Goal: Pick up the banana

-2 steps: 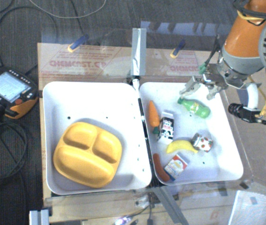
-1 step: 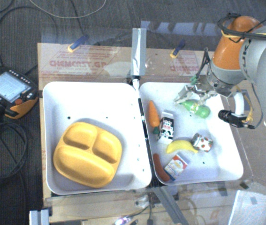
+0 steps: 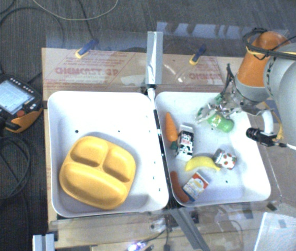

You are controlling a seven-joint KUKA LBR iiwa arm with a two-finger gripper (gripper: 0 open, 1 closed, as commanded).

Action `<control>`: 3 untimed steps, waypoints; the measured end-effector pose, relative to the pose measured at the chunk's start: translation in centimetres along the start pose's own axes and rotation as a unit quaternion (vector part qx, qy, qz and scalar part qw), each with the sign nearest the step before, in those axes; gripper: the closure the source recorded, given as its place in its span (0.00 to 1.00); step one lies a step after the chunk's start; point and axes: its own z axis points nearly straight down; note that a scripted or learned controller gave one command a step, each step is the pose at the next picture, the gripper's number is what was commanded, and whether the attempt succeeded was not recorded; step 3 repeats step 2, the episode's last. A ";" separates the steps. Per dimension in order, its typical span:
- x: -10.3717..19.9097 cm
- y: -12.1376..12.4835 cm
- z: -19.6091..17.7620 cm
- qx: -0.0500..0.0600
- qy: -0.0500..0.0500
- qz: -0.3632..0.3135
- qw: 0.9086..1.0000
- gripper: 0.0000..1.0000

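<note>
Jaws unreadable from camera view; we cannot tell their state. Gripper hangs over a green item. Banana lies mid right bin, well apart. We judge it light, smooth, curved; grip across its middle.

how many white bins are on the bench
2. The left bin holds a yellow tray; the right bin holds the banana and other small items.

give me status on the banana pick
Gripper over green object, upper right bin, short of target. Banana lies free on bin floor. Toy block touching its right end, milk carton close by.
</note>
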 end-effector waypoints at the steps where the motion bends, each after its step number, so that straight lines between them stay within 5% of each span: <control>1: 0.1 0.0 -0.9 0.000 0.000 -0.001 1.000 1.00; 2: 3.3 0.3 -6.6 0.000 0.000 -0.014 1.000 1.00; 3: 3.3 0.3 -6.6 0.000 0.000 -0.014 1.000 1.00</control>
